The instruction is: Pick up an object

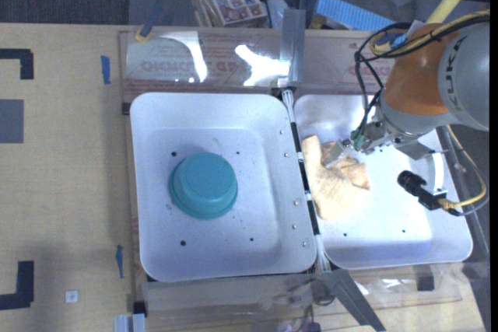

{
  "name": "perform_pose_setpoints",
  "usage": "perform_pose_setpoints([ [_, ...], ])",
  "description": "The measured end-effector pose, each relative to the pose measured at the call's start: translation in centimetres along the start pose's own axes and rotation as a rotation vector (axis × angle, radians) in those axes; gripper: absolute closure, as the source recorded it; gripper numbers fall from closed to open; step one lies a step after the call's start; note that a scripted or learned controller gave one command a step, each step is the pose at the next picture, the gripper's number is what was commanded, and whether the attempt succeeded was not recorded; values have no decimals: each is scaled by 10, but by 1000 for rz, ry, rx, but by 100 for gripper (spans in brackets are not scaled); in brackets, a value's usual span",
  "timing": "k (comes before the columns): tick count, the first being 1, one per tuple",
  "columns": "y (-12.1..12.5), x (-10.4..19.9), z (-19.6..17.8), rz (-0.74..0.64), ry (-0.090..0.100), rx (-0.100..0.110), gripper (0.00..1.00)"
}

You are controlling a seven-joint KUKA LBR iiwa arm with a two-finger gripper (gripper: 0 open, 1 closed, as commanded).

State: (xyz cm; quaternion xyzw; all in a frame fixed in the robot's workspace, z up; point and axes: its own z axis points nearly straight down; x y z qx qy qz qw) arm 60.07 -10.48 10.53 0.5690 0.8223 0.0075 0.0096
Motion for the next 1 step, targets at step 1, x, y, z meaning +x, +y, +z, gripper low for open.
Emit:
perform_pose_setpoints([
  [1,-4,5,11,46,-1,6,0],
])
